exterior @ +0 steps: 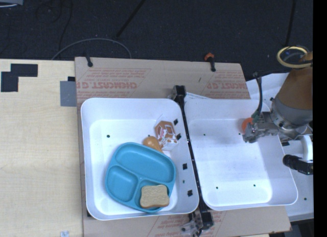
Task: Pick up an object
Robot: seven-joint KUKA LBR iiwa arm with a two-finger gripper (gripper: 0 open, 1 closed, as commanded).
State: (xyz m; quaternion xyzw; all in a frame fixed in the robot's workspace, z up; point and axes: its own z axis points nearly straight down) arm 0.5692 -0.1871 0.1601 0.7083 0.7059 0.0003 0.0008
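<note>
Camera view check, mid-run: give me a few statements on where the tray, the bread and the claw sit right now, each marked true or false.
1. The blue tray lies in the left bin. True.
2. The bread slice sits in the right bin. False: it rests on the blue tray, in a compartment at the tray's near corner.
3. The claw is over the right bin, near its right-hand side. True.
4. The claw holds the bread slice. False: the slice lies on the tray, far from the claw.
5. A small orange object lies in the left bin just beyond the tray. True.
</note>
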